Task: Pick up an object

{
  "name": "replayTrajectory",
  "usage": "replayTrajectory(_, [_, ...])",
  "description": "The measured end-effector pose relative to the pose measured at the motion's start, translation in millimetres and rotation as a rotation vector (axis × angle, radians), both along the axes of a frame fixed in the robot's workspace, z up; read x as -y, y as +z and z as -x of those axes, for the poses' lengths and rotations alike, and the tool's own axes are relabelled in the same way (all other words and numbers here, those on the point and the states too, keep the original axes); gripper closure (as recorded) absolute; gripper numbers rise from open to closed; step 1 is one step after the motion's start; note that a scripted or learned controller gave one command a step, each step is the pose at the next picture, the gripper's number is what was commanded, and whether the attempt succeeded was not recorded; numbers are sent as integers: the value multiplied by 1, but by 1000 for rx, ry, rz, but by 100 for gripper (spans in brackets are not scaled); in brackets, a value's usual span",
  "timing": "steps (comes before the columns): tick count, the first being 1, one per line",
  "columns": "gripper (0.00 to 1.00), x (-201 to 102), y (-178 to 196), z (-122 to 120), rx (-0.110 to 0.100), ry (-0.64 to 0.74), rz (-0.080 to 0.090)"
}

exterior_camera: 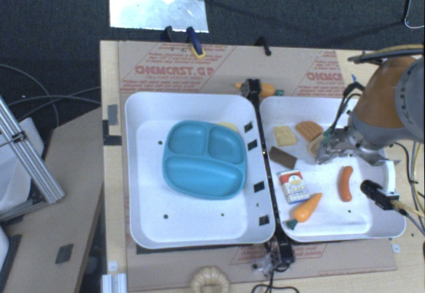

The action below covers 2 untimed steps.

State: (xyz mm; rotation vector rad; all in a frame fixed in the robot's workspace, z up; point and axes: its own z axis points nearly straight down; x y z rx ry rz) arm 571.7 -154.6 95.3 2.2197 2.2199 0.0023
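Six items in right bin, pincer low

Six pieces sit in the right bin: cracker, bread slice, brown bar, small carton, carrot, sausage. Pincer hangs just right of the bread; cannot tell its state. Blue tray fills the left bin.

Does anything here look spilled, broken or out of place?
Nothing looks spilled or broken. One oddity: a pale ring-shaped item lies outside both bins, at the bench's near edge, while the other toy foods, like the carrot, lie in the right bin.
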Motion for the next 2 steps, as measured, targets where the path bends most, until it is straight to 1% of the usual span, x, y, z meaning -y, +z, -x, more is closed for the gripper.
replayTrajectory(1, [100,-8,58,-8,5,5,1])
replayTrajectory(2, [100,0,109,-17,5,5,2])
